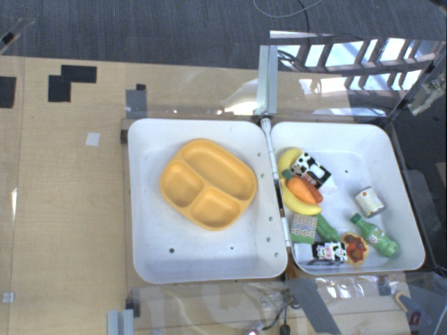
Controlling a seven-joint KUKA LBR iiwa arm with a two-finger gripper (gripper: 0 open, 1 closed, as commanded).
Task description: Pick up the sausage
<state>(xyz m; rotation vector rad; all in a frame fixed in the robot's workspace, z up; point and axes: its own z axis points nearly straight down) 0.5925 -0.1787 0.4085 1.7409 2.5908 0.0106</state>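
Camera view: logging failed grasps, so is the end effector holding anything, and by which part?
Nothing looks held: the banana, carrot, green bottle and other toys all lie loose in the right bin.

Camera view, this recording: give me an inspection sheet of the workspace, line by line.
Surface: tan bench bearing two shallow white bins, left bin and right bin, side by side.
Job's things: no sausage clearly made out; the right bin's pile is too small to tell.
Clutter: yellow three-compartment plastic plate in the left bin. In the right bin: yellow banana, orange carrot, black-and-white cow toy, small white can, green bottle.
Grippers: nothing seen.
Cables: thin black cable looping on the dark floor behind the bins.
Surroundings: dark grey carpet; black squares marked on the bench.
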